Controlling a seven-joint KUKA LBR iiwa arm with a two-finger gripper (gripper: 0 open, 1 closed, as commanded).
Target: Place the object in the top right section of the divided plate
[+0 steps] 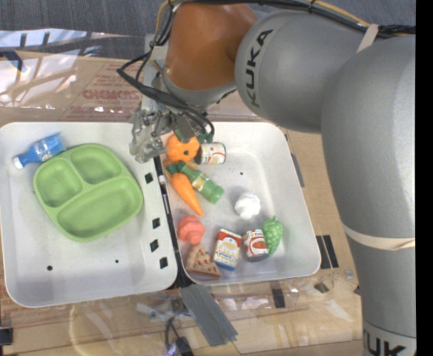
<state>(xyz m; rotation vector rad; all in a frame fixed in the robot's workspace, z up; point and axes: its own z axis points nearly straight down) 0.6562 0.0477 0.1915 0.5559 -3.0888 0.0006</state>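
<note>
Bins (24, 288) sit side by side — left holds a green divided plate (87, 191) and blue bottle (38, 150); right holds a carrot (186, 190), egg (247, 205), cartons. Gripper (148, 136) grip unclear.

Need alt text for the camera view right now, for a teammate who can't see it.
The gripper hangs over the right bin's top left corner, beside an orange toy and a carrot. More toy food lies along that bin's near side. In the left bin, a green divided plate sits with nothing in its sections, a blue bottle beside it.
</note>
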